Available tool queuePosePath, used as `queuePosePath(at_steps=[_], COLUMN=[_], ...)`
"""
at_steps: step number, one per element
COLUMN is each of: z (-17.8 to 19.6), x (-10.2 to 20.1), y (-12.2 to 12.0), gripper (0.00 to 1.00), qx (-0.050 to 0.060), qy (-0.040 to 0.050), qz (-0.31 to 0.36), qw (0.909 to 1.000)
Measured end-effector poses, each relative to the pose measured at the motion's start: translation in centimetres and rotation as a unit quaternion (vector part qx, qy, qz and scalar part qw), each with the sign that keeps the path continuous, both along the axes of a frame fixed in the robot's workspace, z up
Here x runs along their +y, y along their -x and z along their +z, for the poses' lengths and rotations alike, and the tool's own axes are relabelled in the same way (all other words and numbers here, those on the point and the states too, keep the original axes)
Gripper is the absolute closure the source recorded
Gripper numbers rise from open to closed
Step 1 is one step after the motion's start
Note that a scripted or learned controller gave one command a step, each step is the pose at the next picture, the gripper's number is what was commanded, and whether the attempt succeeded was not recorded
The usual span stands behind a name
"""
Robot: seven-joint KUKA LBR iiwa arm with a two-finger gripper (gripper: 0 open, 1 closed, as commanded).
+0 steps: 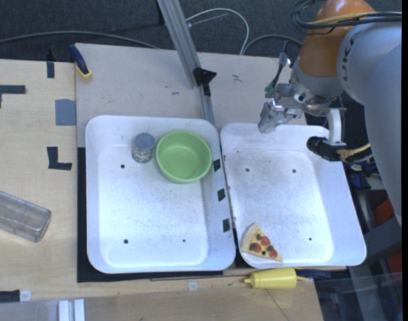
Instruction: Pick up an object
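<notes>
Nearest the viewer, a yellow bottle (271,279) lies on its side on the bench, just beside the front rim of the right bin (338,199). Inside that bin, in its near left corner, rests a slice of toy pizza (260,243), flat on the floor. The left bin (104,199) holds a green bowl (183,156) toward its far side, upright, with a small grey-lidded jar (143,147) just beside it on the left. Off to the left on the bench lies a clear plastic container (17,214), well apart from both bins. At the far rim of the right bin hangs the gripper (272,120), nothing between its fingers; the tips look close together, though at this slant how far they stand apart cannot be told. Behind it rises the arm (364,52), with its orange band (328,35).
</notes>
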State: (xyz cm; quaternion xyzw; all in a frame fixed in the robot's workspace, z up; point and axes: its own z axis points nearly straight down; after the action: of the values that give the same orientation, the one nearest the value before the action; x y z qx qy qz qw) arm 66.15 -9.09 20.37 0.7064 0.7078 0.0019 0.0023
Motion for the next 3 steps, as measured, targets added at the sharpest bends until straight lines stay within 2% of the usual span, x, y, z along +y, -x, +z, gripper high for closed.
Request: queuePosePath(at_steps=[1, 2, 3], z=[1.6, 0.6, 2.1], x=[0.0, 5.5, 10.8], y=[0.0, 0.6, 1.1], gripper=[1.00, 1.00, 1.00], qx=[0.002, 0.004, 0.003], qy=[-0.0005, -0.0009, -0.0012], qz=[0.000, 0.002, 0.002], qw=[1.0000, 1.0000, 1.0000])
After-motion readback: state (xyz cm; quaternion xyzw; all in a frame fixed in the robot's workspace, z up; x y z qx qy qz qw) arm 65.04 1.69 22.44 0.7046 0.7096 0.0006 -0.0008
